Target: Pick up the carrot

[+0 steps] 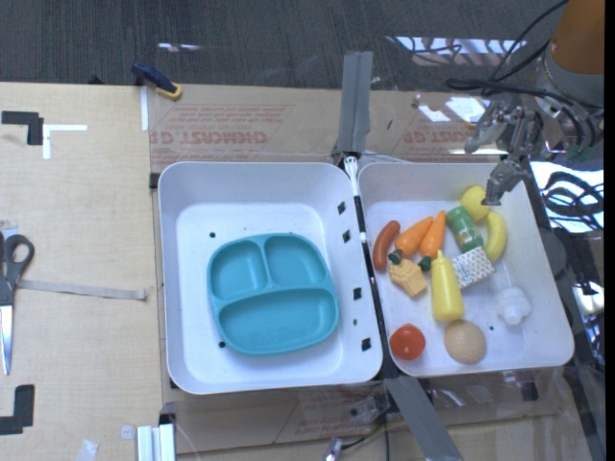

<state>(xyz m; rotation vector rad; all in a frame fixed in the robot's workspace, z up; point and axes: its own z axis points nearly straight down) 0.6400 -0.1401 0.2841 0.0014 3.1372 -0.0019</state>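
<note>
The two shallow plastic bins (183, 286) are plain white. In the left one lies a teal divided plate (274, 293), one even colour across all its compartments. In the right bin, the two tapered carrots (424, 234) are bright orange, beside a reddish-brown sausage (385, 244). A yellow squeeze bottle (445, 290) and a yellow banana (495, 235) share nearly one hue; a small wedge of cheese (408, 278) is a paler yellow. The little bottle (463, 229) is green. A round tomato (407, 342) is red, and the egg-shaped ball (465, 343) is tan. The bench (77, 219) shows pale wood grain, and the metal gripper (496, 193) is grey.
</note>
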